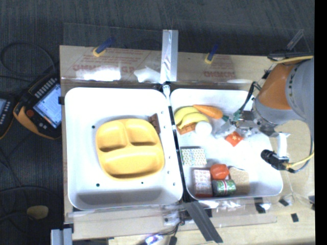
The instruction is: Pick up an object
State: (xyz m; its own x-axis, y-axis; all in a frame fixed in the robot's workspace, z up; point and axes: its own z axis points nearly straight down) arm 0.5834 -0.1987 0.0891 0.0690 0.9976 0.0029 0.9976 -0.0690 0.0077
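Two white bins sit side by side; the left bin [76,137] holds a yellow tray [129,148]. Over the right bin [265,157], the gripper [236,129] hovers at a small red object [233,139], near a carrot [208,111] and bananas [188,117]. Whether it grips anything, I cannot tell.

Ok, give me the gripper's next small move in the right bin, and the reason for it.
Probably a short descent onto the small red object. The gripper sits just above it in the right bin, and that piece lies apart from the carrot and bananas, so there is room around it. Finger state isn't discernible.
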